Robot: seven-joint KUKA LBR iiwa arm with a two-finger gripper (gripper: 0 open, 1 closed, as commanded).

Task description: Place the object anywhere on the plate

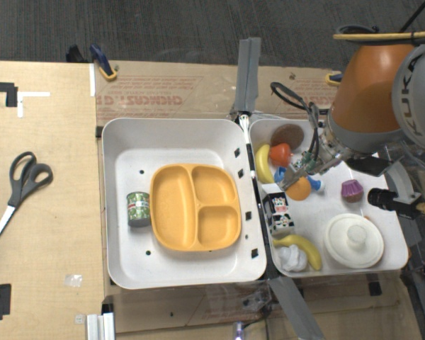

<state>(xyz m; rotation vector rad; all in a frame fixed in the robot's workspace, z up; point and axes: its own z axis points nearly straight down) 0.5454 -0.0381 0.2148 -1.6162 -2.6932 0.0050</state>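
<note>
Figure. The likeliest object of the task is a small orange ball (299, 188) in the right bin (389, 261), at the gripper (292, 176); which item the program is after is a judgement, since several lie crowded together there. The ball looks smooth, round and evenly orange, partly covered by the gripper's tip. Whether the fingers are parted or closed, and whether the ball sits between them, cannot be told from this view.

Just beside it lie a red ball (280, 152), a blue piece (280, 176) and the upper banana (262, 165); a purple piece (351, 189) lies a little apart to the right.

Risks, as judged: a smooth round thing may roll or squirt from a two-finger pinch; tight neighbours may be nudged or caught instead. The carry must also clear the two bin walls between right bin and left bin (120, 211).

The yellow plate (195, 207) lies in the left bin, with three compartments and a green can (138, 209) touching its left edge; a ball released there may roll, though the raised rim should check it.
</note>
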